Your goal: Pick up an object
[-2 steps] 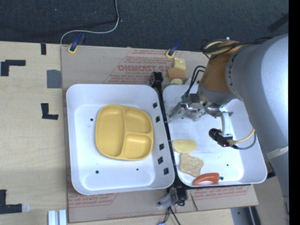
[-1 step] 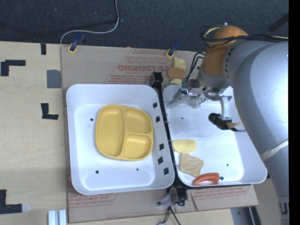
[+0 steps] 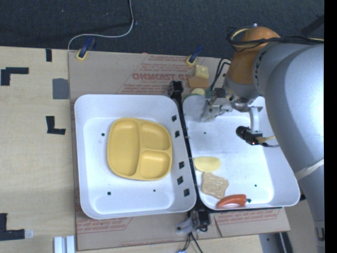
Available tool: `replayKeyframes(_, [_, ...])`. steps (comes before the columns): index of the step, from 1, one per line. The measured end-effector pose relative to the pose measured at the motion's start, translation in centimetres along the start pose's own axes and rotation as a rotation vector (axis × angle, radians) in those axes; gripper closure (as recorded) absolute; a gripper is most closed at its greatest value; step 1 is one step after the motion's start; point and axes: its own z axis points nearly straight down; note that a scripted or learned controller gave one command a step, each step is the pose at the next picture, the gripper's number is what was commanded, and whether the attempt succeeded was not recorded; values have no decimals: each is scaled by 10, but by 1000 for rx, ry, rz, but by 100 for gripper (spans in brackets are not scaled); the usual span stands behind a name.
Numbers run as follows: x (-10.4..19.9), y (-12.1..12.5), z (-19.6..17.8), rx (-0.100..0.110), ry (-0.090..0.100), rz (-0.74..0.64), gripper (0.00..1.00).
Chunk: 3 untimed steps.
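So far nothing is lifted: the pincer (image 3: 210, 107) hovers at the right white bin's (image 3: 263, 167) far edge, its state impossible to tell, while the pale yellow slice (image 3: 207, 164), tan cracker-like square (image 3: 215, 185) and orange-red piece (image 3: 231, 200) lie near its front.

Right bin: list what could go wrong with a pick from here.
1. The gripper sits at the right bin's far corner, while the yellow slice, the bread piece and the orange piece lie near the front, so closing here likely grabs nothing.
2. Those three lie close together; a grasp may nudge a neighbour.
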Motion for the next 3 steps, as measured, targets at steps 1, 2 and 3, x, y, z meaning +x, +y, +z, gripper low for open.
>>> replayKeyframes(1, [0, 0, 1, 1, 0, 0, 0])
replayKeyframes(2, [8, -36, 10, 0, 1, 4, 0])
replayKeyframes(3, [6, 0, 10, 4, 0, 0, 0])
